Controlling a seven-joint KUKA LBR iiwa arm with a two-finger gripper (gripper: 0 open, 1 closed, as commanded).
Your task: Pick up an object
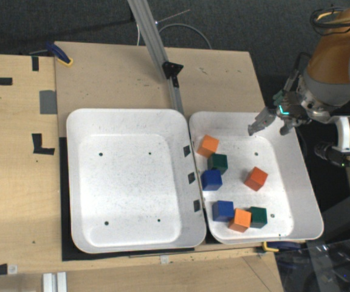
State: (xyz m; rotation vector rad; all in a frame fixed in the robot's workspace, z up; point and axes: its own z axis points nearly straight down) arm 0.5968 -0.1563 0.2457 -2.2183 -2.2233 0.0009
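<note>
The right bin (296,181) holds several small blocks. An orange block (209,145) sits at its upper left, with a dark green block (218,162) and a blue block (211,179) just below it. A red-orange block (256,178) lies alone near the middle right. Along the front edge are a blue block (223,210), an orange block (241,219) and a dark green block (258,216). My gripper (271,125) hangs over the bin's upper right part, open, with nothing between its fingers. It is well apart from every block.
The left bin (78,163) lies beside the right one on the wooden bench. A slanted metal pole (154,35) runs down to the bins' shared back edge. The arm's orange band (333,47) is at the upper right.
</note>
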